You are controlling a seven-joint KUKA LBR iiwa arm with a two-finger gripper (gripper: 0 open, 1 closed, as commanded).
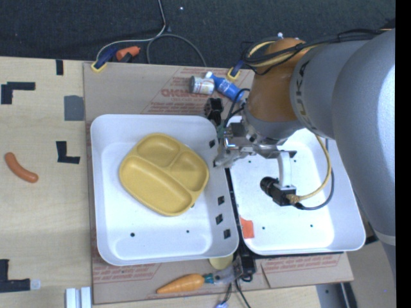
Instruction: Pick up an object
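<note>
Far left, a toy sausage (20,167) lies on the bench. In the left bin (103,191), centre frame, sits the yellow divided plate (164,172) (tilted). Right of it, the gripper (226,147) hovers at the bins' shared edge; I cannot tell its grip.

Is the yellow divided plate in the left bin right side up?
Right side up: the yellow plate shows its compartment hollows, lying flat in the left bin.

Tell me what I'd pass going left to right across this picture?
Sausage → yellow plate in the left bin → tool at the wall between the bins → orange tag in the right bin → grey arm.
</note>
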